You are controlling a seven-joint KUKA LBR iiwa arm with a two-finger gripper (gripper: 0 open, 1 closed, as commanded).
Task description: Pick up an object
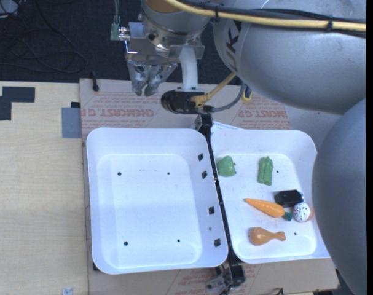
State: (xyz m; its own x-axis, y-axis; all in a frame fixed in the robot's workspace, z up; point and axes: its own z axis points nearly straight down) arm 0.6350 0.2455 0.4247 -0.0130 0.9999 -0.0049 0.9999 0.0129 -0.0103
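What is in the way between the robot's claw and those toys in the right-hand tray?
Nothing visible blocks it. The gripper hangs above the bench behind the left bin, while the carrot, the two green toys and the rest lie uncovered in the right bin. Only the low rims between the bins separate them.

High slanted view over both bins point(201, 141)

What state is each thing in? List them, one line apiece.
gripper: raised above the bench behind the bins, nothing seen between its fingers.
left bin: flat on the bench, beside the right bin.
right bin: flat, holds the toys.
green round toy: lying loose.
green long toy: lying loose.
carrot: lying on its side.
black object: lying by the carrot.
speckled ball: resting beside the black object.
drumstick: lying flat.
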